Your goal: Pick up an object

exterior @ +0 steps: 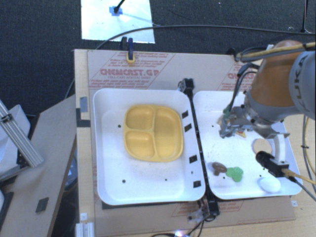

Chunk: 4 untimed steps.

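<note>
Claw (pixel 228 130) of mine hangs low over the right bin (pixel 207 147), near its far left part; whether it is released or clenched I cannot tell. Nearer the camera from my claw lie a brown object (pixel 219 168) and a green object (pixel 235 174), touching each other, well apart from me. Farther toward the near right corner sits a white egg-shaped object (pixel 269 184). To my left, across the divider, the left bin (pixel 106 147) bears a yellow divided plate (pixel 151 133).
</note>
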Each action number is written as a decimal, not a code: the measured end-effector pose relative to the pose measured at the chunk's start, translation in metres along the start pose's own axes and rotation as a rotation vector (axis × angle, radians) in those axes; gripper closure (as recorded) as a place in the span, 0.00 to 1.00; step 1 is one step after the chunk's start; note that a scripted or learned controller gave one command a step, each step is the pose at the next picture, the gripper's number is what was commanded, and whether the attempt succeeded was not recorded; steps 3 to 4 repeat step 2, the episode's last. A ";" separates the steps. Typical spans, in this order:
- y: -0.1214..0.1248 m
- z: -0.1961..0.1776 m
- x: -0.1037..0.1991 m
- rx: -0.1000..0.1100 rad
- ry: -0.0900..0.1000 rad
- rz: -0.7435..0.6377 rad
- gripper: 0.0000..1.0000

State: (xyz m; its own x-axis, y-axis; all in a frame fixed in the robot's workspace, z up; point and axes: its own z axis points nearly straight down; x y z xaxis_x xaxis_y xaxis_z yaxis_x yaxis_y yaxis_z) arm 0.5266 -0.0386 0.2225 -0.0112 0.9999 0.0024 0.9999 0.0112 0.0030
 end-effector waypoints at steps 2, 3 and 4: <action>-0.002 -0.015 0.101 0.001 0.000 0.001 1.00; -0.002 -0.015 0.101 0.001 0.000 0.001 1.00; -0.002 -0.015 0.101 0.001 0.000 0.001 1.00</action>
